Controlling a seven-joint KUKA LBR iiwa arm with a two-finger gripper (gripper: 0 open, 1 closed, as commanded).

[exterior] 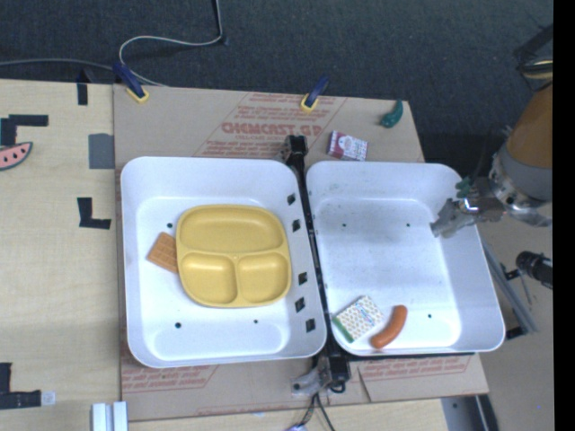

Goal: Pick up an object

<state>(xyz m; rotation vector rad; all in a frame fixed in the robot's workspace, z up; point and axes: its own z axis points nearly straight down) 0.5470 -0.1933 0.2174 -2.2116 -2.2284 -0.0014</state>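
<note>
Two white bins sit side by side on my table (54, 241). The left bin (144, 330) holds a yellow divided tray (235, 254), with a tan cracker-like piece (163, 252) tucked under its left edge. The right bin (467, 312) has a small patterned packet (358, 317) and an orange sausage (389, 327) near its front wall, just beside each other. My claw (446, 223) hangs over that bin's right rim, well apart from both; I cannot tell whether it is apart or together.

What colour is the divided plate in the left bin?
Yellow. The divided plate shows plainly in the camera view, lying in the left bin.
</note>
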